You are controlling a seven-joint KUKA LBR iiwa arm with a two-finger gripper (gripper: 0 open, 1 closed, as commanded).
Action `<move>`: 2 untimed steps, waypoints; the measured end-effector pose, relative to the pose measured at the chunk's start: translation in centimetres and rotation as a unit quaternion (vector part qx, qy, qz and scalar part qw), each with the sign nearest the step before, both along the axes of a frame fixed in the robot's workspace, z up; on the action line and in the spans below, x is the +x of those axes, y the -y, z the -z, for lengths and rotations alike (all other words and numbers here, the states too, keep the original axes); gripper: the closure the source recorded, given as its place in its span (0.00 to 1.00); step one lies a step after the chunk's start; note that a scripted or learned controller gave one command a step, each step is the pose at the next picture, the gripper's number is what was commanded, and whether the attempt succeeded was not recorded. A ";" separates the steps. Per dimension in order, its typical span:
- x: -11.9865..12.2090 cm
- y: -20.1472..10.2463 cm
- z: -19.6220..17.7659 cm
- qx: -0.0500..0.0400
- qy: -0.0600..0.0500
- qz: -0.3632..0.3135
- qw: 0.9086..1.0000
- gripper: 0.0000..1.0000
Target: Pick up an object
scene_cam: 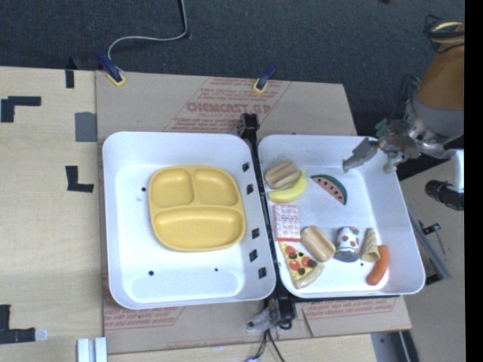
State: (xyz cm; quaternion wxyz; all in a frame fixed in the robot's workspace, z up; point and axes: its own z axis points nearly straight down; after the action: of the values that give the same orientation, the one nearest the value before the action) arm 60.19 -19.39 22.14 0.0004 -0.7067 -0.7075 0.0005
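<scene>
The arm (441, 89) is rounded, with an orange band above a grey wrist ending in a slim grey metal pincer (371, 155).

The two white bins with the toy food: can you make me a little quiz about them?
1. True or false: the yellow divided plastic plate lies in the right white bin.
2. Which toy touches the yellow toy banana? A) red watermelon slice B) brown hot dog bun C) orange sausage
3. Fill in: the pizza slice lies near the right bin's ____ corner, front-left or back-right?

Key: 1 false, it lies in the left white bin. 2 B. 3 front-left.
</scene>
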 end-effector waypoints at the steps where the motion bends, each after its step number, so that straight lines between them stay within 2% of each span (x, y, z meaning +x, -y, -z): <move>1: 1.9 -3.4 13.5 0.000 0.002 0.000 1.000 0.00; 2: 1.9 -3.3 12.5 -0.002 0.003 -0.001 1.000 1.00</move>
State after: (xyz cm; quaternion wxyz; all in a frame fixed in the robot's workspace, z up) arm 62.12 -16.10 9.64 -0.0032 -0.7061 -0.7081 -0.0004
